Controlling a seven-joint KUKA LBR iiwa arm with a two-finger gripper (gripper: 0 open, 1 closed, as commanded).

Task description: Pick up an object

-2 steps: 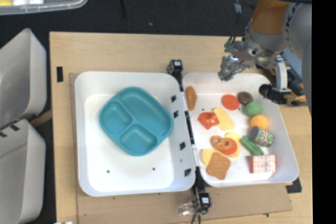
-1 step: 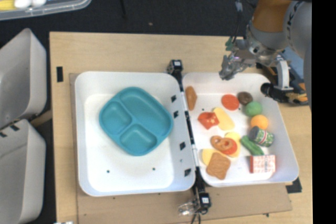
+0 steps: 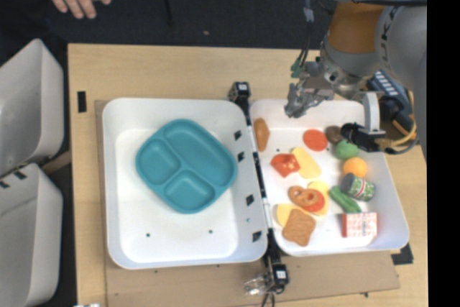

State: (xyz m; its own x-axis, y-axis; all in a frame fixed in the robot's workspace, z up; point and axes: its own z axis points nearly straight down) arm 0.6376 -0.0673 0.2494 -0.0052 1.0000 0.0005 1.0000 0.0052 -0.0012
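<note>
Gripper (image 3: 296,108) hovers over right bin (image 3: 394,223) far corner, nothing visibly held; finger state: cannot tell. Toy food packed tight below: red slice (image 3: 315,139), yellow wedge (image 3: 307,163), brown piece (image 3: 261,134). Risk: clutter deflects grasp, pinches bin wall.

Glossy teal plastic tray (image 3: 186,165), smooth white bins (image 3: 118,226)
</note>
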